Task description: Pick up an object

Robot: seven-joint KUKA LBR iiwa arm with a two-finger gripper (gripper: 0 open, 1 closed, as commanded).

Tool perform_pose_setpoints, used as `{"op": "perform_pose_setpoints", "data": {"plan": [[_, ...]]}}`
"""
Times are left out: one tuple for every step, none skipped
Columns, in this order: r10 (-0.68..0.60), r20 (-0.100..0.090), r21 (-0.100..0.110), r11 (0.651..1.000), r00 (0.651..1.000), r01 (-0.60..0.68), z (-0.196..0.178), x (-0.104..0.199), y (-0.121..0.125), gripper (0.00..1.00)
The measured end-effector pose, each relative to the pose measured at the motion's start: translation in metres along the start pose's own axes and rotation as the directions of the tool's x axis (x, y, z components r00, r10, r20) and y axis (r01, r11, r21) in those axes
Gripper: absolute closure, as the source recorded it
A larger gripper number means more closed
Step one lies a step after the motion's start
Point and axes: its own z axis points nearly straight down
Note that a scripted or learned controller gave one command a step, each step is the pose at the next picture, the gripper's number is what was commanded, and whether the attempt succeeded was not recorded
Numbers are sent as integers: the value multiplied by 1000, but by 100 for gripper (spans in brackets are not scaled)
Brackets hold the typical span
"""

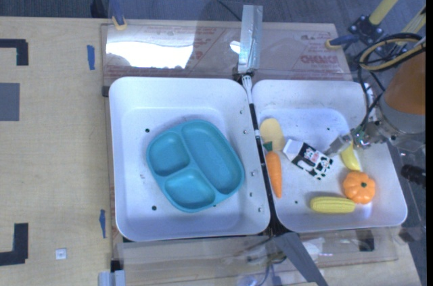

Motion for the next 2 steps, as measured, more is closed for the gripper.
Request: {"op": "perform_pose_setpoints", "data": {"plan": [[3, 13, -4, 1000, 1000, -2, -11, -4, 0, 100], [6, 15, -9, 1000, 1000, -5, -117, 67, 30, 100]]}}
